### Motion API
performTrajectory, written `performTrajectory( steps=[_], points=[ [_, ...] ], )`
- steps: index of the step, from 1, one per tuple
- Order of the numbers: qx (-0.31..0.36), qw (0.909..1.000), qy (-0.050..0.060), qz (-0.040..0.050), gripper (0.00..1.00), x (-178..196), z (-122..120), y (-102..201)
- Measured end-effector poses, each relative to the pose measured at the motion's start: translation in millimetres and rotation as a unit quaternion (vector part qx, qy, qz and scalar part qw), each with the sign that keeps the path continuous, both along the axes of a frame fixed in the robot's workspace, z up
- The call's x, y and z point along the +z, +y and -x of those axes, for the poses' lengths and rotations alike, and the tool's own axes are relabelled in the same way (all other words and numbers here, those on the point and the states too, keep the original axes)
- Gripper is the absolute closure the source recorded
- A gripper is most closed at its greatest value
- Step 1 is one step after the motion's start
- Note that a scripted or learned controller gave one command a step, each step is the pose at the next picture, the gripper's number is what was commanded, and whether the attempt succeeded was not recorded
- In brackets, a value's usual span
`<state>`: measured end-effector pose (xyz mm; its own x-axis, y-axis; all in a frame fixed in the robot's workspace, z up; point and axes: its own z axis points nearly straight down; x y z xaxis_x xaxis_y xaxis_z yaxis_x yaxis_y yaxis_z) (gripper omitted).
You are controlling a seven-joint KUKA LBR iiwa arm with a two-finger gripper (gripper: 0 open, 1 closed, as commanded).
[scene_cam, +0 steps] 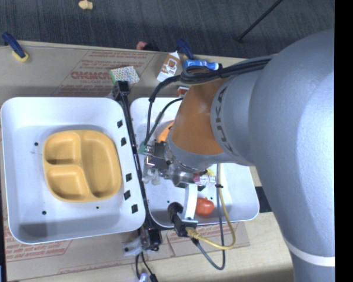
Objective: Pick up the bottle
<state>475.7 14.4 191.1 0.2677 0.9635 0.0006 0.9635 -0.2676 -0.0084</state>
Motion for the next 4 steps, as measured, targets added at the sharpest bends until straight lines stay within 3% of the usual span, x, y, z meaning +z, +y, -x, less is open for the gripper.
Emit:
performTrajectory(
  steps=[1, 2, 3, 4],
  points=[
    [0.116, 0.9932, 0.0, -0.0008, 1.0, 0.0, 0.3, -70.4],
    [-0.014, 0.9999, -0.002, 0.0009, 1.0, 0.2, -0.6, -15.8],
    [0.201, 0.9796, 0.0, -0.0006, 1.0, -0.1, 0.2, 31.2],
    [0.134, 0.991, -0.003, 0.0005, 1.0, 70.0, -0.6, -67.5]
  ],
)
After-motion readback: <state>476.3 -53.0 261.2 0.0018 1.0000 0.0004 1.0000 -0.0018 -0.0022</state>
